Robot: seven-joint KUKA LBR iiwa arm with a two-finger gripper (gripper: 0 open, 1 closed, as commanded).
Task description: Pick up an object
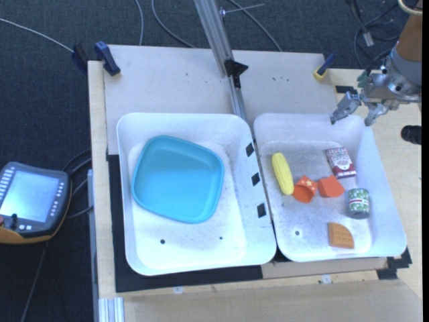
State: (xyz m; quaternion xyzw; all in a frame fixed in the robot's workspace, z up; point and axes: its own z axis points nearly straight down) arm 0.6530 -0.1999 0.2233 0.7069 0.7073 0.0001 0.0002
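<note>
Claw [357, 111] above unreadable-labelled can [358, 202]

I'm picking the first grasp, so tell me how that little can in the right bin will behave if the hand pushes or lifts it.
The can seems to lie on its side, so a nudge would probably roll it, perhaps toward the bin wall close by. Its round body looks smooth, so it may slip unless gripped across the middle. It looks small, likely light. The hand appears open.

Below and left of the silver-grey pincer [358, 111], a red-and-white packet [340, 162] lies by an orange block [330, 186], an orange cup [304, 190] and a yellow corn cob [282, 173]. Farther below sit a green-patterned can [358, 202] and a tan wedge [340, 235]. Far left, a light blue plate [177, 178] fills a speckled white bin [201, 260].
</note>
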